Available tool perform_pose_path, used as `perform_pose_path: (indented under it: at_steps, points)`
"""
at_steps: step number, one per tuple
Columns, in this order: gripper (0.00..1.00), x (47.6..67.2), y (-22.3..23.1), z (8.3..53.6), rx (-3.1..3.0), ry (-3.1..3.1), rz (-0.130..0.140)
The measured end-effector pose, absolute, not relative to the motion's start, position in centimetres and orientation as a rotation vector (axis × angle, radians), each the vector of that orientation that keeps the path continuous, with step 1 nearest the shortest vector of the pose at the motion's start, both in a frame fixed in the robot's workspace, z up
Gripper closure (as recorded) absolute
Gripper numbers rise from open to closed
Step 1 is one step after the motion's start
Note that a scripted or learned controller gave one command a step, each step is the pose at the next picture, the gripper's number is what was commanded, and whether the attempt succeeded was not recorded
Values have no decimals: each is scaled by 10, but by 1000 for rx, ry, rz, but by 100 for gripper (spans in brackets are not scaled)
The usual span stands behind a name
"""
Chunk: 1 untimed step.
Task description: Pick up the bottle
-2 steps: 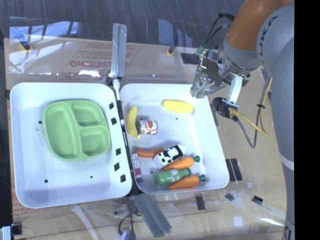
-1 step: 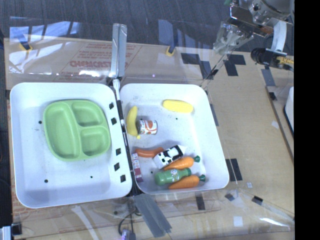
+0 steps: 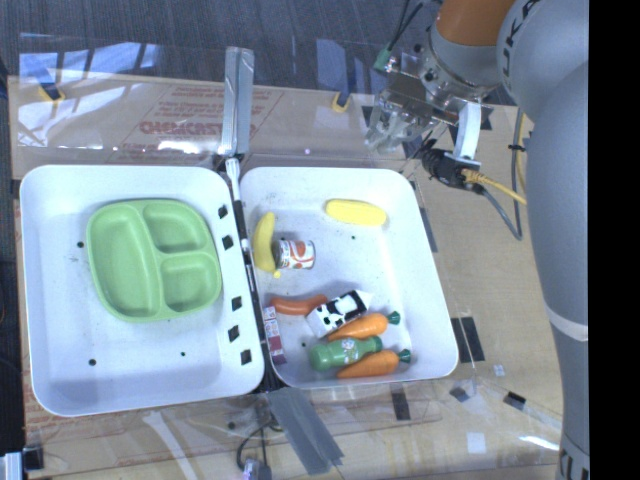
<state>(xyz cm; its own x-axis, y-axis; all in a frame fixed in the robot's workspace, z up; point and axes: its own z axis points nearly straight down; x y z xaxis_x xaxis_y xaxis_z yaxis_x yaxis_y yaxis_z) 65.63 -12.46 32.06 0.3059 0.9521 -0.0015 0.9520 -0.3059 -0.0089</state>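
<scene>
Green bottle lying near the right bin's front wall, arm hanging beyond the back rim.

Left of the right bin (image 3: 425, 268), a green divided plate (image 3: 153, 258) is sitting in the left bin (image 3: 40, 298), bare white floor ringing it. Inside the right bin, the bottle (image 3: 343, 352) is lying wedged between two carrots (image 3: 365, 344), free floor opening toward its back wall. The gripper (image 3: 388, 133) is hovering above the bench (image 3: 480, 268) past that rim; its opening cannot be told.
</scene>
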Motion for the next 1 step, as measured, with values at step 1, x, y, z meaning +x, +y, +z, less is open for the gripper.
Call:
perform_pose_path:
  at_steps: [1]
  points:
    - [100, 656, -149, 309, -2549, -1830, 8]
